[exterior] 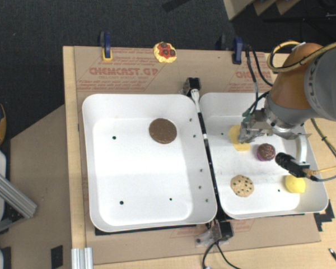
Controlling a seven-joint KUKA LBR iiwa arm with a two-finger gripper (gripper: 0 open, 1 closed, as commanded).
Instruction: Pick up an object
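Reaching in from the right, the grey arm with the orange band (pixel 294 86) has its two-finger gripper (pixel 247 134) down in the right-hand shallow white bin (pixel 224 203). The gripper sits right on top of a pale yellow blocky piece (pixel 237 138) near that bin's upper left area. Can't tell honestly whether the fingers are spread or closed, the wrist hides too much of them.

About that yellow piece: only its left part peeks out from under the gripper, so I can't make out a long axis or which way it points.

Other stuff in the same bin: a round dark purple ball-ish thing (pixel 265 152) just right of the gripper, a round tan chocolate-chip cookie (pixel 242 185) lower down, and a small yellow rounded lump (pixel 295 184) near the right edge. None of these really has a long axis, they're all roundish.

Over in the left-hand white bin (pixel 101 167) there's a flat round brown disc (pixel 163 131) lying in the upper middle, well apart from everything else.

On the brown board behind the bins sits a little yellow-and-red toy (pixel 164 51).
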